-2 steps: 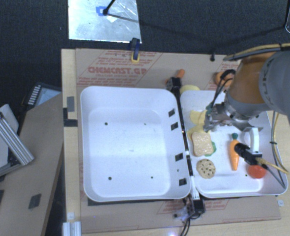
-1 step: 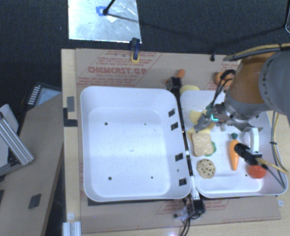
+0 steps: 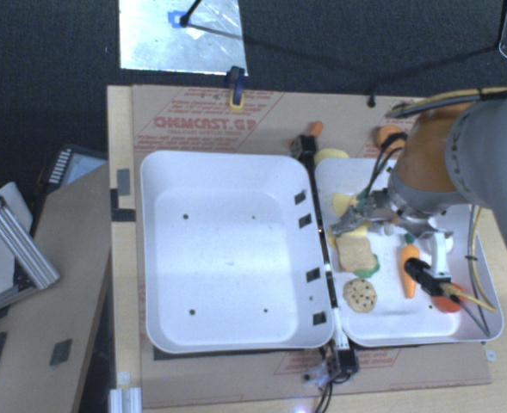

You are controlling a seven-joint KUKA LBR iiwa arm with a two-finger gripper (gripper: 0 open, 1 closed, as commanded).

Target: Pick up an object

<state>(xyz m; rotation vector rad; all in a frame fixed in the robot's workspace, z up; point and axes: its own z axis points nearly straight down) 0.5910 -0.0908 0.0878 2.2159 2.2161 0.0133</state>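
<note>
- While the arm [image 3: 460,153] reaches in over the right bin [image 3: 477,329], the gripper [image 3: 353,224] sits low near that bin's left wall; whether it is clenched or released, cannot tell.
- Just below the gripper: a tan bread slice [image 3: 354,252] on a green piece [image 3: 369,269].
- Cookie [image 3: 360,295] nearer the front wall.
- Carrot [image 3: 409,269] right of the bread.
- Left bin [image 3: 227,252] alongside on the worktop [image 3: 201,119].
</note>
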